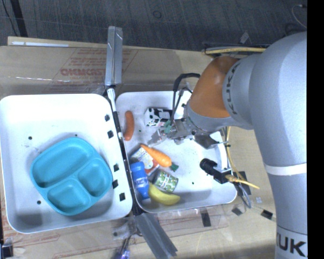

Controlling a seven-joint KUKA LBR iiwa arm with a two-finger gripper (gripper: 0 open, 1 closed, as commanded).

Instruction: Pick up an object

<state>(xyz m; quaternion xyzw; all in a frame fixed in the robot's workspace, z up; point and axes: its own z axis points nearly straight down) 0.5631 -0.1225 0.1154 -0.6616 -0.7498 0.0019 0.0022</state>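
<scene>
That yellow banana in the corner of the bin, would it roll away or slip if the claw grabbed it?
The banana looks curved, so it probably rocks rather than rolls. Its skin seems smooth, maybe slippery. It lies against the blue bottle, which may crowd a grab.

Bench is covered in brown cardboard. Two white bins sit on it, left bin touching right bin.

left bin: divided tray | right bin: sausage, carrot, bottle, banana
</scene>
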